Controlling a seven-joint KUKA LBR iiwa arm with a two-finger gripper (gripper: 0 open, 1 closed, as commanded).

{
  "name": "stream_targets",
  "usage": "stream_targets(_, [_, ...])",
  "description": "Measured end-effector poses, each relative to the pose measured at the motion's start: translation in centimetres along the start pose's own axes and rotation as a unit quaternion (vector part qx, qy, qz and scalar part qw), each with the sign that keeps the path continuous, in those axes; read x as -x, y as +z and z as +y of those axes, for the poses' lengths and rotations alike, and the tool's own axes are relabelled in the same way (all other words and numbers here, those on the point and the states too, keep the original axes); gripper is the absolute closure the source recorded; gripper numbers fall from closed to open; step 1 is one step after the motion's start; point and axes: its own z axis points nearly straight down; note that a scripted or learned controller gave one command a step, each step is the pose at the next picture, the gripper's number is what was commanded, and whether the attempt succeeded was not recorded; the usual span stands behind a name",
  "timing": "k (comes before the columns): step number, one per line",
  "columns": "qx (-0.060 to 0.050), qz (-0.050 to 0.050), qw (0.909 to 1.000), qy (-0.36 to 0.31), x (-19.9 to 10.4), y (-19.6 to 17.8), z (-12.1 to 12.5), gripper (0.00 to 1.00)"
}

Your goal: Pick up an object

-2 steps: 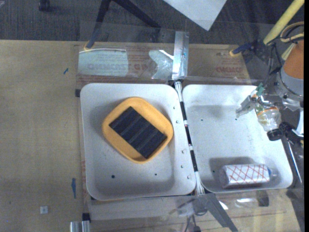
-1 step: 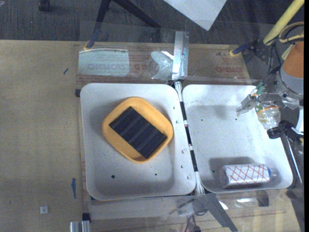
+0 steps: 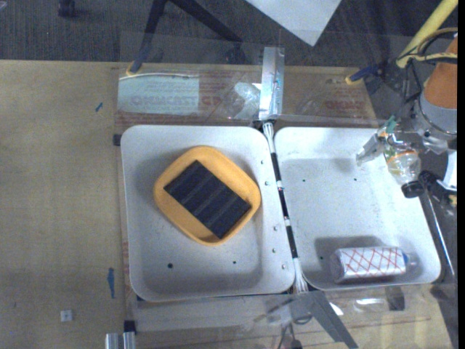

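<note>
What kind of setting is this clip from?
Probably a robotics lab: two white bins on a wooden bench, an office chair base on carpet, and a robot arm.

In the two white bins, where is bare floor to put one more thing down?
The right bin has the most room: its middle lies bare between the hand at the far right corner and the tube along the near edge. In the left bin, the yellow pad crowds the middle; bare strips lie along the near edge and left wall.
</note>
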Motion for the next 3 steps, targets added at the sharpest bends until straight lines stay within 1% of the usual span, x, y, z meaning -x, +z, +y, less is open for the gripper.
stream_targets(1, [0.001,0.000,0.9985,-0.054,0.1,1.4,1.6,0.00])
stream_targets(2, [0.001,0.000,0.9983,-0.058,0.4,-0.1,4.0,0.00])
stream_targets(3, [-0.001,0.002,0.9987,-0.050,-6.3,4.9,-5.3,0.00])
